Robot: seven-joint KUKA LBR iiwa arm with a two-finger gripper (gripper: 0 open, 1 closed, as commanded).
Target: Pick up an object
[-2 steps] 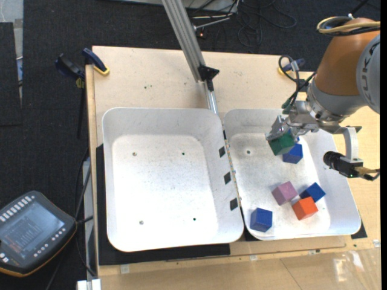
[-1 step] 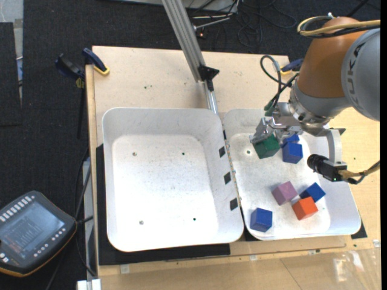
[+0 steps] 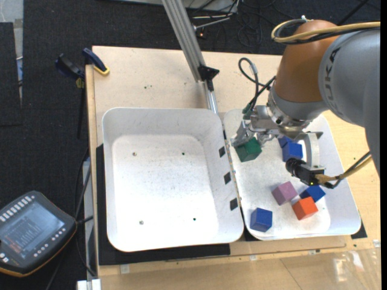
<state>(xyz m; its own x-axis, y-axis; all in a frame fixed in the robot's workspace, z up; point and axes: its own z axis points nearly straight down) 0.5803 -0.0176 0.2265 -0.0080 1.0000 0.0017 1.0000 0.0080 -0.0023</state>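
A green block (image 3: 247, 150) sits tilted between the fingers of my gripper (image 3: 248, 142), over the left part of the right bin (image 3: 346, 221), close to the divide between the two bins. The gripper is shut on the block. The grey arm with its orange band (image 3: 302, 53) comes in from the upper right and hides the bin's far end. On the right bin's floor lie a blue block (image 3: 292, 150) just right of the gripper, a purple block (image 3: 284, 193), an orange block (image 3: 305, 207), a second blue block (image 3: 314, 193) and a third blue block (image 3: 261, 219) near the front.
The left bin (image 3: 121, 125) stands beside the right one. A slanted metal pole (image 3: 187, 38) ends at the bins' back edge. A blue and yellow clamp (image 3: 91, 62) lies at the bench's back left. A teach pendant (image 3: 30, 231) rests at lower left.
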